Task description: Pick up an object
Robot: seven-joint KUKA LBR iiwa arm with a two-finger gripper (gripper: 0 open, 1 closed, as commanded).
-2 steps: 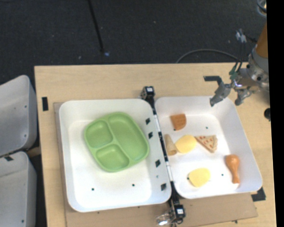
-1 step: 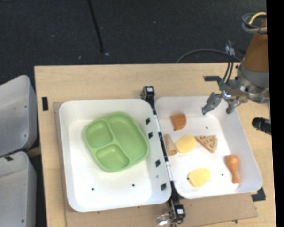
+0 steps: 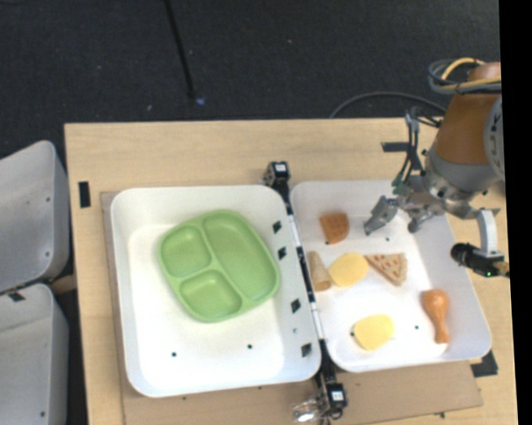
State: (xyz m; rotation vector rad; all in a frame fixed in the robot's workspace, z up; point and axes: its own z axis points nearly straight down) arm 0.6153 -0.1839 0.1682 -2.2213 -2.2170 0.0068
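1. Jaws spread apart, nothing between them; two dark fingers splay left and right over the far part of the right bin, hanging from the arm that enters at the right edge.
2. Arm: orange band above the wrist, grey body, cables looping behind it over the desk.
3. Right bin contents, all lying loose on the white floor:
   - brown bread-like piece, far left part of the bin, just left of the jaws and apart from them;
   - triangular pizza-like slice, mid-bin, nearer than the jaws, not touched;
   - round yellow piece, touching or just beside the slice's left edge;
   - tan wedge against the bin's left wall, beside the round yellow piece;
   - second yellow piece, near part of the bin;
   - orange drumstick-shaped piece, near right part, well apart from the jaws.
4. Left bin: holds a green divided tray with three compartments, lying flat and turned at an angle.
5. The two bins sit side by side, edges touching along the middle, with small black clips along the seam.
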